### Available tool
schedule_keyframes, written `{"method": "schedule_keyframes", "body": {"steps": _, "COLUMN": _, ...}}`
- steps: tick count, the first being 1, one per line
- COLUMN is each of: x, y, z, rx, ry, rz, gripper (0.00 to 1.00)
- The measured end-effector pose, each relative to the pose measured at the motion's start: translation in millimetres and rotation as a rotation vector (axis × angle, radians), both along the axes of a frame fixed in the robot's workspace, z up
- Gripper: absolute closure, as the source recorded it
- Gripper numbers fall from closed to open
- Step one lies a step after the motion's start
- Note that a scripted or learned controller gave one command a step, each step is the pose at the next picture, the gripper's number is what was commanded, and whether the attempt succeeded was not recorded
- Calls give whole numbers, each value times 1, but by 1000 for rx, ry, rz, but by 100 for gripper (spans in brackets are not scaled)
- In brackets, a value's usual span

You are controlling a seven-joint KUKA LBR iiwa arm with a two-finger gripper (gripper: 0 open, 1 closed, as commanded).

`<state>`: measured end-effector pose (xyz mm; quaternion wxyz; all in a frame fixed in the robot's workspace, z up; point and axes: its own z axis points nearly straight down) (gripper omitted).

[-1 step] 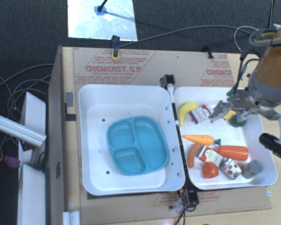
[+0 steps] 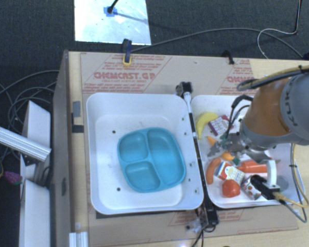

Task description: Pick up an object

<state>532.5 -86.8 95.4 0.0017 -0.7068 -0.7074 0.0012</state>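
Picking from the right-hand shallow white plastic bin is the step in hand, and the pile of small toy foods there sits at centre right of the frame. You have a yellow plastic banana at the upper left of that bin, a slim orange carrot-shaped piece just inside the divider, a round red tomato-like piece near the lower edge, a small white printed carton between them, and an orange-red bottle-shaped piece further right.

Your end effector hangs low over the middle of this heap, and I cannot tell from this angle how it is set or whether anything is in it, since the grey and orange wrist crowds the view.

Judging by the crowding, aim for a piece with free space on two sides; the banana and the carrot look better placed than the carton, which touches its neighbours. Come straight down, centre on the narrow width of the piece, and stay off the bin wall. Lift slowly, and check that the piece rises clear of the others.

Further left, the other white bin carries a light blue three-compartment plastic plate. Both bins rest on the cardboard-covered tabletop.
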Motion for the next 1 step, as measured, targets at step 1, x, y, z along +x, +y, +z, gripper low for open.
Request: {"method": "schedule_keyframes", "body": {"steps": 1, "x": 2, "y": 0, "z": 12, "rx": -1, "ry": -7, "rz": 1, "gripper": 100}}
